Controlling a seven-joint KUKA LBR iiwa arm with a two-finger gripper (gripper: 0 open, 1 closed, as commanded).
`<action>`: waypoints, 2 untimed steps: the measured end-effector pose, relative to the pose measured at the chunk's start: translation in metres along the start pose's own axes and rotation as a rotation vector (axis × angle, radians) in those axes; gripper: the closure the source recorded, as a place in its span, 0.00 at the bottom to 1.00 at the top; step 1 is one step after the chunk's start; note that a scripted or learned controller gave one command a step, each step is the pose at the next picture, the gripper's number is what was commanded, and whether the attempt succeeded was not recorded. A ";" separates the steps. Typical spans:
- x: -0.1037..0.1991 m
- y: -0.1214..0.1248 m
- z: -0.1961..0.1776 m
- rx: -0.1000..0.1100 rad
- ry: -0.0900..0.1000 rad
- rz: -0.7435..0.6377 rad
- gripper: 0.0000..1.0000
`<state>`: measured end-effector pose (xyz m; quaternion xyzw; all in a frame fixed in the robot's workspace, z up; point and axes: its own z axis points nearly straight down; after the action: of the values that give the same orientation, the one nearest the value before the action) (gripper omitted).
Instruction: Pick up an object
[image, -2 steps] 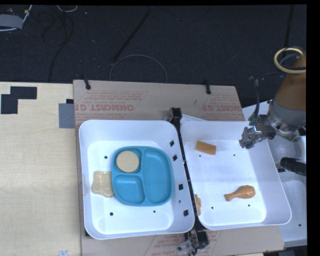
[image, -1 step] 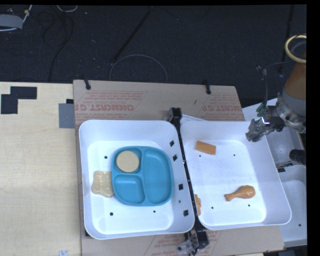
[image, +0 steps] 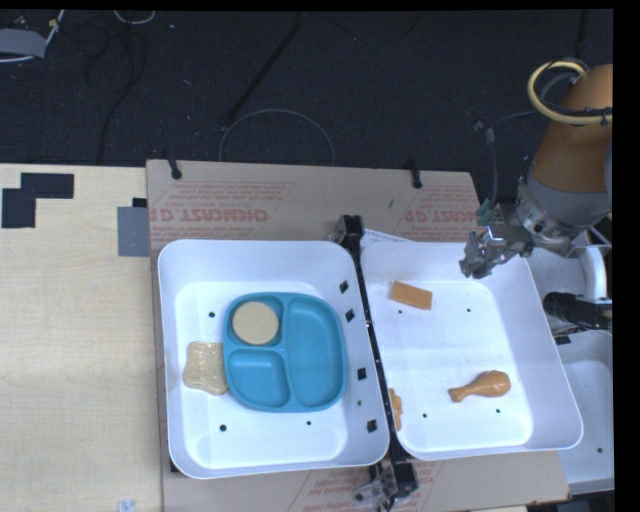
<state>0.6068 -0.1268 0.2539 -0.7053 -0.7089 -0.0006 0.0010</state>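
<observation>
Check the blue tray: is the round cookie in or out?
In. The cookie sits in the tray's upper-left compartment.

**What my arm looked like**

On my screen the arm showed a rounded orange section near the top, wrapped by a loop of pale yellow cable. Below it I saw a smooth grey housing, tapering to a wrist of darker metal. The gripper was a small cluster of grey and black parts, too blurred for me to make out any screws or markings.
</observation>
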 end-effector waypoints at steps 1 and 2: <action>0.052 0.007 0.017 0.004 0.000 0.001 1.00; 0.103 0.014 0.010 0.001 0.000 0.001 1.00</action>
<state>0.6202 -0.0234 0.2443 -0.7056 -0.7087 -0.0002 0.0014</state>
